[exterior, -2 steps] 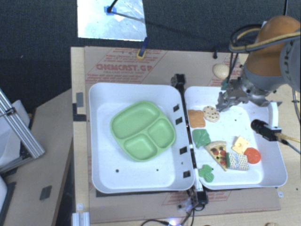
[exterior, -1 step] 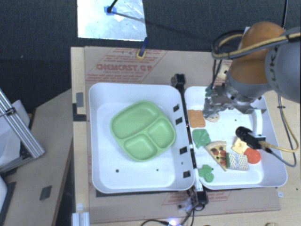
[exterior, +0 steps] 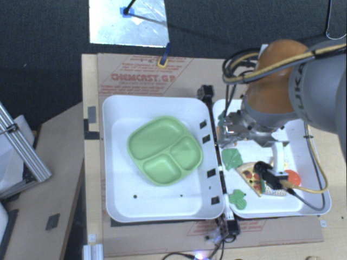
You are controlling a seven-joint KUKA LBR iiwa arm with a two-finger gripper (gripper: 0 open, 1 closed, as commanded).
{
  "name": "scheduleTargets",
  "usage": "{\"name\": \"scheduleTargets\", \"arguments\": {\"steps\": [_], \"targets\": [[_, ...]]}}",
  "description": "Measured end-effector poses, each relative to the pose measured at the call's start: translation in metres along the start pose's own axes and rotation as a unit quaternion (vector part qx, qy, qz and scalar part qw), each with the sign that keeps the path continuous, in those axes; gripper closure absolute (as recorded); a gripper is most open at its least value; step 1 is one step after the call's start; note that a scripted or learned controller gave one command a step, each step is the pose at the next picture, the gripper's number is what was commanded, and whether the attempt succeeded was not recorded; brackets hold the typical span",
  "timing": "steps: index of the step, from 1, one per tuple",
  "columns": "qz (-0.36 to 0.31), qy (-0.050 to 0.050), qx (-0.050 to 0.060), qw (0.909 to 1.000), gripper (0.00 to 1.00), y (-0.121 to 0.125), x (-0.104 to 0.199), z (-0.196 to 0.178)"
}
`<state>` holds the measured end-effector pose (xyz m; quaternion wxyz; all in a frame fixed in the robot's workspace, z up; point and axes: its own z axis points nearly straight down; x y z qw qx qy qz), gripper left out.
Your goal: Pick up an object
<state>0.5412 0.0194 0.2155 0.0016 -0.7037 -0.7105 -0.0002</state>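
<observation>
While the grey arm (exterior: 320,85) with its orange band leans in from the right, its gripper (exterior: 226,133) hangs over the far left corner of the right-hand shallow white bin (exterior: 282,210), close against the wall it shares with the other bin. You cannot tell from this angle whether the gripper is open or closed, and nothing can be seen held in it.

What you could pick lies on the near side of it in that same bin. A flat green leaf-shaped piece (exterior: 232,157) sits just near of the gripper, beside the dividing wall. A toy pizza slice (exterior: 249,175) lies just to the right of and nearer than the leaf. A smaller green leaf-shaped piece (exterior: 237,198) rests close to the near left corner. A small round red-orange piece (exterior: 293,176) lies further right, partly covered, so you cannot make out its full shape.

Your arm's bulk covers most of the far half of the right bin. The row of black clips (exterior: 211,150) along the shared wall stands right next to the gripper and the larger leaf.

The left-hand shallow white bin (exterior: 119,194) holds a pale green three-compartment plastic plate (exterior: 164,150), lying flat near its middle, well apart from the gripper. Both bins rest on a sheet of brown cardboard with red print (exterior: 143,75) on the bench (exterior: 59,145).
</observation>
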Motion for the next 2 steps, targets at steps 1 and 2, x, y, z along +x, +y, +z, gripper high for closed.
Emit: {"name": "scheduleTargets", "arguments": {"steps": [1, 2], "targets": [[0.000, 0.000, -0.001, 1.0000, 1.00, -0.032, 0.040, -0.017], [0.002, -0.001, 0.000, 1.0000, 1.00, -0.052, 0.051, -0.010]]}}
